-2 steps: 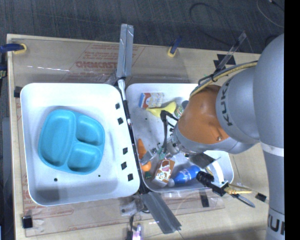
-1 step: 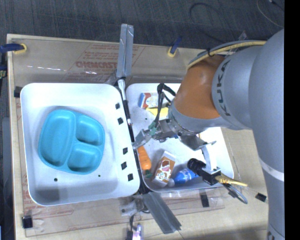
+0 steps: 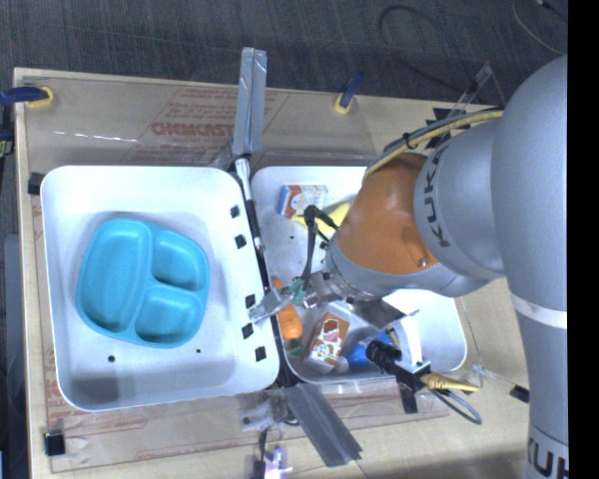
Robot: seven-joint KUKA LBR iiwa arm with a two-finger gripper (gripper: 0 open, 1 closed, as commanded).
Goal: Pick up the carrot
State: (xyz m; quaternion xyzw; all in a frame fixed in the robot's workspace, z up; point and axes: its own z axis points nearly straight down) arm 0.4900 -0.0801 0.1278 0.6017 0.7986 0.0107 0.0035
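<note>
The carrot (image 3: pixel 292 324) is a small orange piece lying near the left wall of the right bin (image 3: pixel 449 352), toward its front corner. My gripper (image 3: pixel 288 299) hangs low just above the carrot, under the arm's orange band, and part of the carrot is hidden beneath it. Whether anything is held cannot be made out from this angle.
A blue divided tray (image 3: pixel 145 280) lies in the left bin (image 3: pixel 70 208). The right bin also holds a red-and-white carton (image 3: pixel 301 200), a yellow item (image 3: pixel 326 220), a brown snack packet (image 3: pixel 329 339) and a blue object (image 3: pixel 362 354). The arm covers the middle of that bin.
</note>
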